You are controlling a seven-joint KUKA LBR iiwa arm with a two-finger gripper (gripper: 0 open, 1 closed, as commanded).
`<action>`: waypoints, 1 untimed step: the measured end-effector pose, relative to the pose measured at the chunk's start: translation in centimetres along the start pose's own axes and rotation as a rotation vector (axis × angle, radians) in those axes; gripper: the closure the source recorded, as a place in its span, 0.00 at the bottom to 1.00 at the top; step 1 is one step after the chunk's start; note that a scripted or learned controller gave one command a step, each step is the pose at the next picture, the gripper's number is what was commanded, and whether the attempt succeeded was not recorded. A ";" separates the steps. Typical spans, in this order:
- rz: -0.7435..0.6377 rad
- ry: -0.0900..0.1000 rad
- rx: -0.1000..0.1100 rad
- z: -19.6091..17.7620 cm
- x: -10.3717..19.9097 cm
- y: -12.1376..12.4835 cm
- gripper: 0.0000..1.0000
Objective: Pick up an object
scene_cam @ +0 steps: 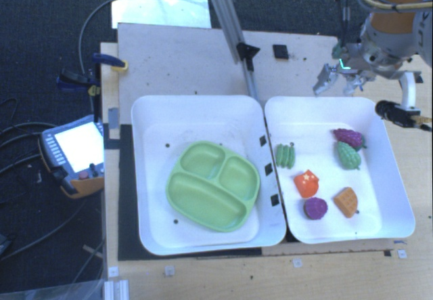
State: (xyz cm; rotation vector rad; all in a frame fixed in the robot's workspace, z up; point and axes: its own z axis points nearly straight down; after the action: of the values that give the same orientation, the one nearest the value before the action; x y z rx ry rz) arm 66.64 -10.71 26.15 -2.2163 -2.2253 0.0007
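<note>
The right bin (379, 224) holds several toy foods: a green bean pod (285, 155), a red-orange pepper (306, 183), a purple round piece (315, 208), an orange wedge (346, 202), a green ridged fruit (348, 155) and purple grapes (348, 137). My gripper (339, 81) hangs above the bench just beyond the right bin's far rim, well away from the foods. Its two fingers stand apart with nothing between them. The orange-banded wrist rises to the upper right.
The left bin (152, 224) carries a green divided plate (214, 185). A slanted metal pole (226, 14) crosses the board behind the bins. A small black block (281, 52) lies on the board. A teach pendant (73, 154) and cables sit on the floor at left.
</note>
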 end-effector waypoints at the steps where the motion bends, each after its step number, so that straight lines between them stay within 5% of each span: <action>1: 0.000 0.000 -0.003 -0.2 0.0 0.1 0.00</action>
State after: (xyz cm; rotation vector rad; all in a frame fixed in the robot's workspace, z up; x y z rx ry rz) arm 66.70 -10.71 26.31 -2.2177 -2.2274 -0.0024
